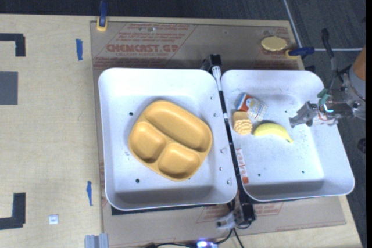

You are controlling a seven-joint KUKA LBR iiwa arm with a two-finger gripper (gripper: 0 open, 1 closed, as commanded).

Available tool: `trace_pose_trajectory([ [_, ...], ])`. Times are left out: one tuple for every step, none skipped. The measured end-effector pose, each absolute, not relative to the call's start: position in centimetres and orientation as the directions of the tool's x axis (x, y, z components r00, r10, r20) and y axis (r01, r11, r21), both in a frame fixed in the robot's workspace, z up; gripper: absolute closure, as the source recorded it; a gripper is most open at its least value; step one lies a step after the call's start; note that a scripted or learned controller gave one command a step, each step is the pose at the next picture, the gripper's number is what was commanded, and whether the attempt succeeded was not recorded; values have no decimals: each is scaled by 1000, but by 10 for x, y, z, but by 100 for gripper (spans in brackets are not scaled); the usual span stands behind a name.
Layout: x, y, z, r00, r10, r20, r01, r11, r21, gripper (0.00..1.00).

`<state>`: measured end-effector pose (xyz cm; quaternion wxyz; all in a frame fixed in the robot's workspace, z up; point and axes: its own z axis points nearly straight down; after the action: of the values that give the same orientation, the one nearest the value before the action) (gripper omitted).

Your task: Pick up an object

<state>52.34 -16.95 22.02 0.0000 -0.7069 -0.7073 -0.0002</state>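
Note:
In the right bin (302,183) lie a yellow banana (273,131), a small yellow corn-like piece (242,122) and a red, white and blue packet (250,104), all near the bin's left side. My gripper (303,116) hangs over the right part of this bin, to the right of the banana and apart from it. Nothing shows between its fingers. The left bin (116,125) holds a large yellow three-compartment tray (169,139).
A round tan disc (274,43) and a blue clamp (299,51) sit on the board behind the right bin. A black divider (224,119) runs between the bins. Cables trail near the arm at the right edge.

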Motion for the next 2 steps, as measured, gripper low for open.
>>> trace_pose_trajectory([
  [544, -162, 92, 0, 1000, 0, 1000, 0, -1, 0],
  [514, -121, 86, -1, 1000, 0, 1000, 1, 3, 0],
])
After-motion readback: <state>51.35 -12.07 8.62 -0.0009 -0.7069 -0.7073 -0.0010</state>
